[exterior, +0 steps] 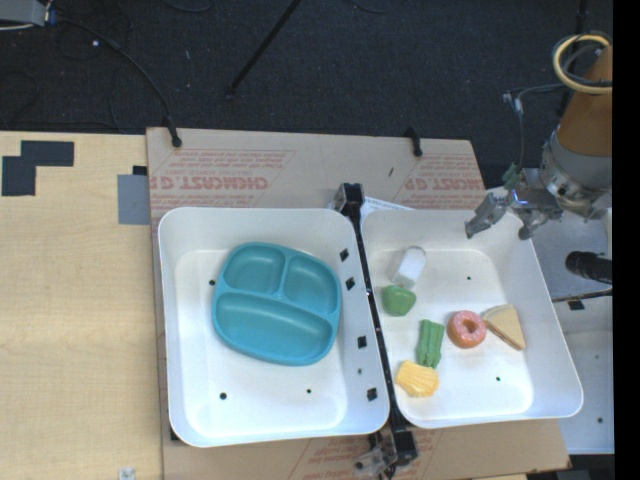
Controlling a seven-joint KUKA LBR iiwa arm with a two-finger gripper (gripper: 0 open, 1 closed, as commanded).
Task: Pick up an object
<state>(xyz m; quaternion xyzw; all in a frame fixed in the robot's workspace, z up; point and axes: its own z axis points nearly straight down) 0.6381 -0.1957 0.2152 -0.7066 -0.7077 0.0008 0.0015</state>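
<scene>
Two spread fingers of the empty end effector [509, 218] hover over the right bin's [545, 298] far corner.

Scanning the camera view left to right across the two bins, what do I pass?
teal divided plate → green round piece → yellow piece → pink donut → tan wedge → gripper, above the right bin's far corner.
</scene>
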